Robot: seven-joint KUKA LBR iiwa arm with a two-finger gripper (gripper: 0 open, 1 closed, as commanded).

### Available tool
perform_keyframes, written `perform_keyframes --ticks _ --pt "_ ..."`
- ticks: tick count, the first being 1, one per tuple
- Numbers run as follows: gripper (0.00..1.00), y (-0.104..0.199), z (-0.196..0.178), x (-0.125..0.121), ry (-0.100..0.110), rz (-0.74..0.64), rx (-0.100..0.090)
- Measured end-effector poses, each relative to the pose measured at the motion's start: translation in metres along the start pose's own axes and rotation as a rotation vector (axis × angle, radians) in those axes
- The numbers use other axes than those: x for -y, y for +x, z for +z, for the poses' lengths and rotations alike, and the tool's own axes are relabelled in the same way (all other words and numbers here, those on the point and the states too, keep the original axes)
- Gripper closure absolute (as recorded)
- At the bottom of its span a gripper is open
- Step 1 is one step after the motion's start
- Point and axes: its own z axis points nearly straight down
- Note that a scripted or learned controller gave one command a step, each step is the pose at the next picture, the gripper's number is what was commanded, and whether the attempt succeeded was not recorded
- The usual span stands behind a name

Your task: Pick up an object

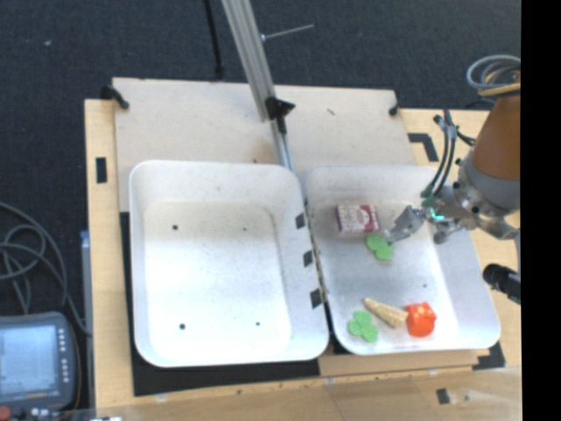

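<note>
While the arm (495, 160) reaches over the right bin (456, 323), its gripper (401, 228) hangs low just beside a green toy (379, 246); whether it touches or pinches the toy, I cannot tell. A pink box (356, 217) lies near, an orange piece (422, 319) well apart.

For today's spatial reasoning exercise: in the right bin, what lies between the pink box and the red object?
In the camera view, between the pink box and the red object lies a green piece; beyond it, bare bin floor.

Matt white plastic bins (219, 261)
</note>
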Motion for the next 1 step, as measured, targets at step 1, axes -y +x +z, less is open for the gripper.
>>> perform_keyframes --ticks 1 --pt "0.0 -0.0003 -0.0022 -0.0007 -0.004 0.002 0.001"
